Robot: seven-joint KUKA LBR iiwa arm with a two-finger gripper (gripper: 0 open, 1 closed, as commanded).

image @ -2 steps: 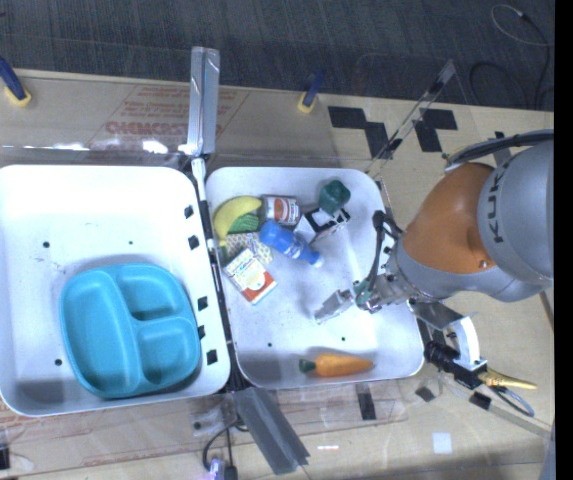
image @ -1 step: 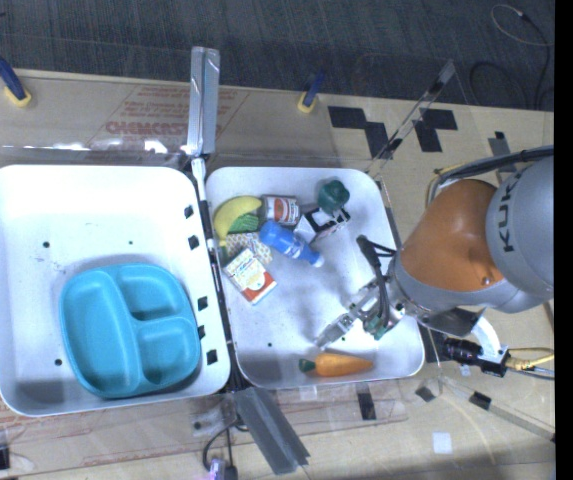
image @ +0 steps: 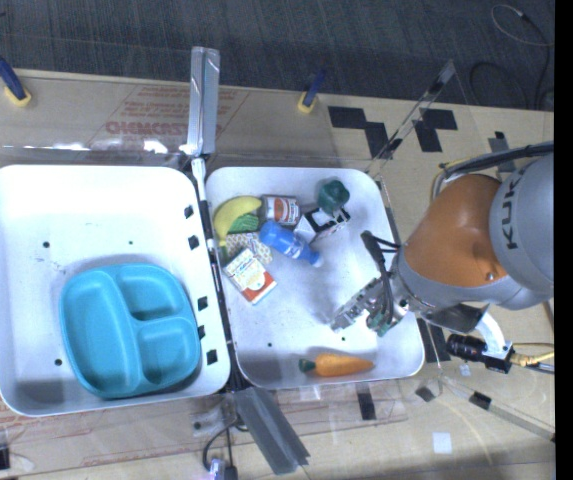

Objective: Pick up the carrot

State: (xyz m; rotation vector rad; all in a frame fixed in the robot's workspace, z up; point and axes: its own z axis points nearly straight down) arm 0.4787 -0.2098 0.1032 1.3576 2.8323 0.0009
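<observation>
A tan bench on dark carpet bears two white bins side by side: the left bin holds a blue divided tray, and the right bin holds a banana, a can, a blue bottle and a small carton. The carrot lies along the right bin's near wall, just below the gripper, apart from it. The gripper's fingers pinch nothing, and whether they are spread or pressed together I cannot tell.

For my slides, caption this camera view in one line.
Gripper hovers in the right bin above the carrot lying by its near wall.
</observation>
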